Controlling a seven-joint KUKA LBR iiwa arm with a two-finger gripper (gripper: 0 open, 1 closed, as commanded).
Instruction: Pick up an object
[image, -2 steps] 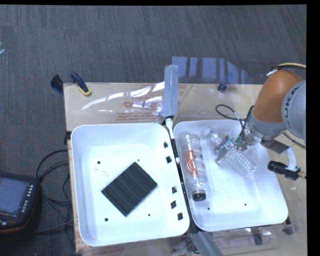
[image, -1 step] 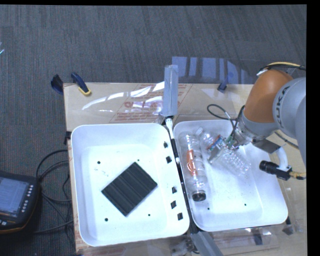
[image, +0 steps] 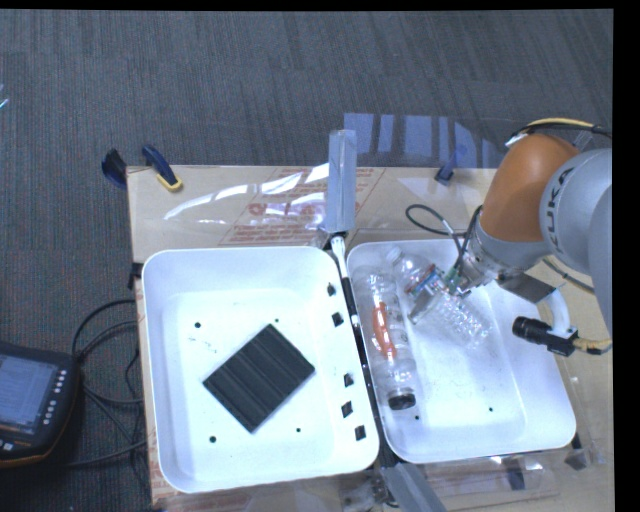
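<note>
A clear plastic bottle (image: 388, 335) with an orange label and a black cap lies lengthwise along the left side of the right bin (image: 540, 420). A crumpled clear plastic container (image: 458, 320) lies just right of it, in the bin's upper middle. My gripper (image: 432, 285) hangs low over the back part of the right bin, at the upper left edge of the crumpled container and close to the bottle's far end. In the left bin (image: 170, 400) a black ribbed rectangular pad (image: 259, 376) lies flat, turned diagonally.
A grey upright post (image: 341, 190) stands behind the divider between the bins. Blue and yellow clamps (image: 155, 168) sit at the bench's back left corner. A black cable connector (image: 545, 335) juts over the right bin's right edge. A handheld pendant (image: 30, 400) lies on the floor at left.
</note>
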